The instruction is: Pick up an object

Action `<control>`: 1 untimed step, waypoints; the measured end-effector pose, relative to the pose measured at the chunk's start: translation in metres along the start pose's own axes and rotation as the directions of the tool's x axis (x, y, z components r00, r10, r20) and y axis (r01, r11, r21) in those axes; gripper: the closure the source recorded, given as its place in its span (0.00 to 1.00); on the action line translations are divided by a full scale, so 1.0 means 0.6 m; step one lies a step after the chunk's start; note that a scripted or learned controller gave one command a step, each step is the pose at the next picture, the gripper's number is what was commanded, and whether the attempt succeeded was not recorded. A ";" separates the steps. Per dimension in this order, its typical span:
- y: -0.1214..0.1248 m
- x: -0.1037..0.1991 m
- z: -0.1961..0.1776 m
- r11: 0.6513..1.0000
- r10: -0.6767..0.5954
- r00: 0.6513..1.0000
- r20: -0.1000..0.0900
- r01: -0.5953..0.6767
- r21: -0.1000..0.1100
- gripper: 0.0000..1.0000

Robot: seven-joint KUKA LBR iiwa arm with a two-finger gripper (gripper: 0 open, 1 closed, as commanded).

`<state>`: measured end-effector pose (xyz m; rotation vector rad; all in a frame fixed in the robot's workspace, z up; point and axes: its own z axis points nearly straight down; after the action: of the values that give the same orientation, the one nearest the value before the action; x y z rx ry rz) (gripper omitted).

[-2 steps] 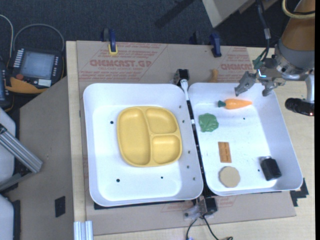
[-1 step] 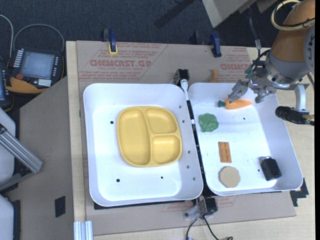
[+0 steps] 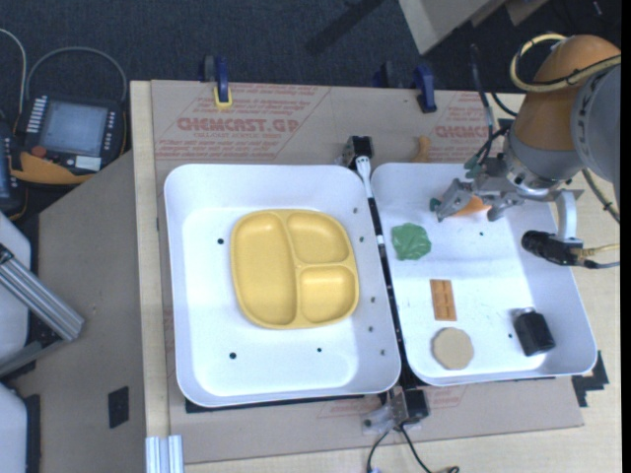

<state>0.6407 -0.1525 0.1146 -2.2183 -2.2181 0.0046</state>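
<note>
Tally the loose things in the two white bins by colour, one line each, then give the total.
Yellow: 1, the divided tray
Green: 1, the crumpled piece
Orange-brown: 1, the flat strip
Tan: 1, the round disc
Black: 1, the small block
Orange: 1, the bit at the claw
Total: 6

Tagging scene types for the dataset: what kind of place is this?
Likely a robotics lab test bench: two white bins clamped on a cardboard-topped table, a teach pendant beside it, and toy-like items such as a yellow divided plate.

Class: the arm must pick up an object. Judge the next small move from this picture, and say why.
Probably lower the claw a little onto the orange piece beneath it in the right bin; it already sits over that piece, while the green lump lies further off.
</note>
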 end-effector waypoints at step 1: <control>0.002 0.000 -0.024 1.000 0.000 1.000 0.002 0.000 -0.007 1.00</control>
<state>0.6422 -0.1526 0.1290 -2.2224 -2.2229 -0.0011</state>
